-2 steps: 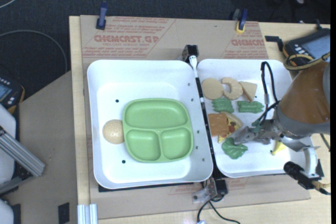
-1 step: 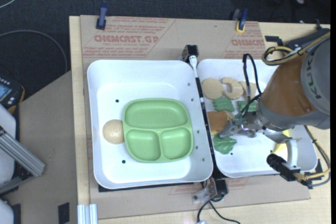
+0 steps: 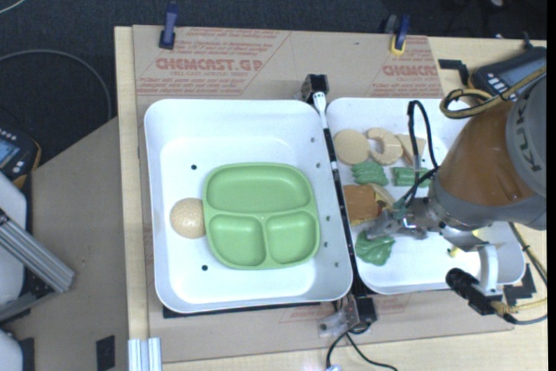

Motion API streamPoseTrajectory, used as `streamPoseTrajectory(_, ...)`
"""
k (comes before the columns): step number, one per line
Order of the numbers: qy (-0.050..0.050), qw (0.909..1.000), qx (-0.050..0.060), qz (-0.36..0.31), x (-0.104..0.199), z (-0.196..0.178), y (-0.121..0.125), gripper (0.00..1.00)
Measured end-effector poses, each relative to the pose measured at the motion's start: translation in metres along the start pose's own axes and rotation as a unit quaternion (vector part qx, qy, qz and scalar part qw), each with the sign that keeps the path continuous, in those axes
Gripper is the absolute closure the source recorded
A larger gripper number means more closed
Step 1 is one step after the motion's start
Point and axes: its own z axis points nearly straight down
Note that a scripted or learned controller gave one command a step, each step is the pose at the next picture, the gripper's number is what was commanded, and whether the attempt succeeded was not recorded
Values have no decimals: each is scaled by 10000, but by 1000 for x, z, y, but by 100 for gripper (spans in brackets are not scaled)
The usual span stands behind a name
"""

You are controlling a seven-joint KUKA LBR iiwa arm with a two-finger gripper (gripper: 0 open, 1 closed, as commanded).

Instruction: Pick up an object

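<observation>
My gripper (image 3: 387,224) hangs low over the left part of the right bin (image 3: 417,275), under the grey arm with its orange band (image 3: 482,156). Toy food lies around it. A dark green leafy piece (image 3: 375,252) sits just below the gripper, and a brown piece (image 3: 360,202) just above and to its left. Further back are a tan round piece (image 3: 350,146), a pale bread-like slice (image 3: 386,143) and two small green pieces (image 3: 369,173) (image 3: 405,176). The arm hides the right half of this bin.
The left bin (image 3: 165,154) holds a green divided plate (image 3: 261,213), with a tan ball (image 3: 187,218) against its left edge. A black divider with clips (image 3: 330,154) runs between the bins. Black cables (image 3: 421,139) loop off the arm over the right bin.
</observation>
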Motion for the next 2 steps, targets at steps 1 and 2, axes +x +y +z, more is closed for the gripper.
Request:
streamPoseTrajectory(1, 0, 10000, -14, -6, 1, -10, 1, 100)
streamPoseTrajectory(2, -5, 10000, -24, -7, 1, -20, 1, 100)
